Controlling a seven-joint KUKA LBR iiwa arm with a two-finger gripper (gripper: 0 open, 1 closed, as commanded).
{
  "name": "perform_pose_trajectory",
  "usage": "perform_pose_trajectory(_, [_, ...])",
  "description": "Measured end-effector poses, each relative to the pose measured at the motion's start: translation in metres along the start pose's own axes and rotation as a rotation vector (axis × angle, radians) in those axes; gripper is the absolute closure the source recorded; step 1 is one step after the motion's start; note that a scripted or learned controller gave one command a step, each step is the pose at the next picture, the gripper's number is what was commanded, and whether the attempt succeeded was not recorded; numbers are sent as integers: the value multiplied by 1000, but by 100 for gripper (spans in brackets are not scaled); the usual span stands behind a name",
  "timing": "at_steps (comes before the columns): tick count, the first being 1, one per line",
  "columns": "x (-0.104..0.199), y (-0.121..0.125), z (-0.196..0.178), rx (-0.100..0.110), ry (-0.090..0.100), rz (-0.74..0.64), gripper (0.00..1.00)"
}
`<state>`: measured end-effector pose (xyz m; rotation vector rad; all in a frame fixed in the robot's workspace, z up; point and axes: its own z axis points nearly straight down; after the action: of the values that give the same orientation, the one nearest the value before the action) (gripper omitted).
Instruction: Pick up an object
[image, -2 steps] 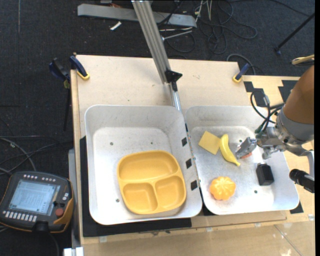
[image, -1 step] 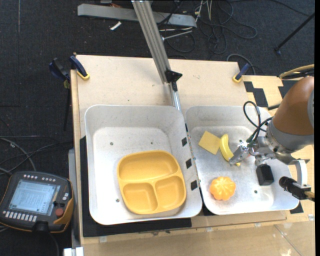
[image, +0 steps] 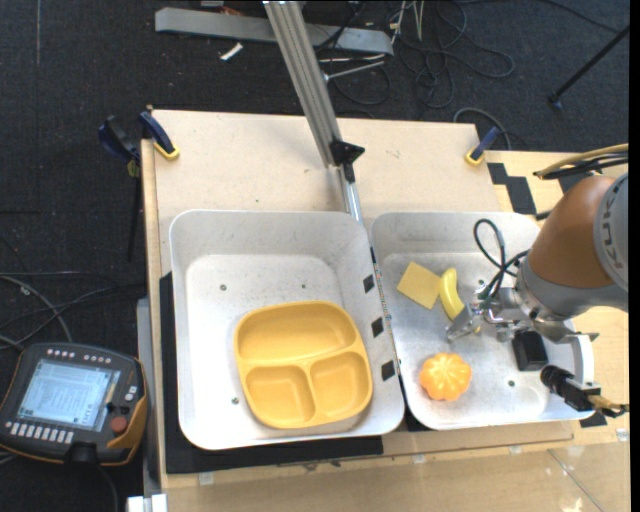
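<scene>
The right bin (image: 520, 400) holds three objects. A yellow banana (image: 450, 291) lies next to a pale yellow wedge-shaped block (image: 420, 284), and an orange pumpkin-like fruit (image: 444, 376) sits nearer the front. My gripper (image: 466, 322) is low in this bin, just below the banana's lower end and above and to the right of the orange fruit. The grey arm with its orange band (image: 575, 245) reaches in from the right. Nothing is visibly held.
The left bin (image: 200, 250) contains a yellow divided plate (image: 302, 363). A slanted metal pole (image: 312, 85) rises over the wall between the bins. A teach pendant (image: 68, 400) lies off the bench at the lower left. Cables hang from the wrist (image: 490, 245).
</scene>
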<state>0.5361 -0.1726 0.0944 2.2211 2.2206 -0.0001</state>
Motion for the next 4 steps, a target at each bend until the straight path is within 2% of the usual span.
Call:
perform_pose_trajectory(1, [0,1,-12,-3,-1,-1,100])
perform_pose_trajectory(3, [8,-2,-114,-6,-2,-3,100])
perform_pose_trajectory(4, [65,-4,-127,-1,2,-9,100])
